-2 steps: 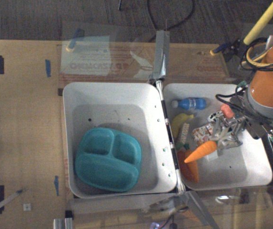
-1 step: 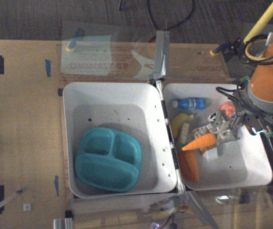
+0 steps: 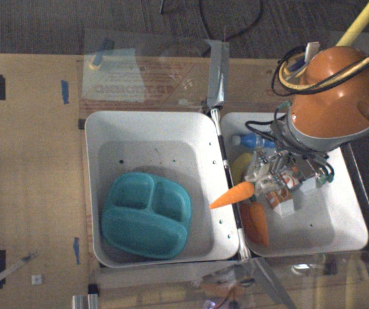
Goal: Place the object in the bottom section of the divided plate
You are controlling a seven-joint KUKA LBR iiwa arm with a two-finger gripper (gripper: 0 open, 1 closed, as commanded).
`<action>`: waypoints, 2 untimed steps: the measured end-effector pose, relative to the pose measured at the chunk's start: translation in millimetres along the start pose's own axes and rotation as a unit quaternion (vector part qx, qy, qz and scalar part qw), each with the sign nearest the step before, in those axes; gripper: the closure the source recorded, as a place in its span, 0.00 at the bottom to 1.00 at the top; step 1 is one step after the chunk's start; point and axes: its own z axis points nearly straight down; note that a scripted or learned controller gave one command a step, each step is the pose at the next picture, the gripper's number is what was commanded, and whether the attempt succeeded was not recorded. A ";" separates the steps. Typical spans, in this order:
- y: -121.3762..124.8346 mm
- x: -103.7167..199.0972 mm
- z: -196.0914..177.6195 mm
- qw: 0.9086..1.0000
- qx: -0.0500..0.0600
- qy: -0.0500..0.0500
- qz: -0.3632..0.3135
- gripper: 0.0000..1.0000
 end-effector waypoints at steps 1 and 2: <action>80.7 -48.4 -27.1 1.000 0.000 -0.002 -0.015 1.00; 151.8 -74.1 -2.8 0.997 -0.001 0.000 -0.081 1.00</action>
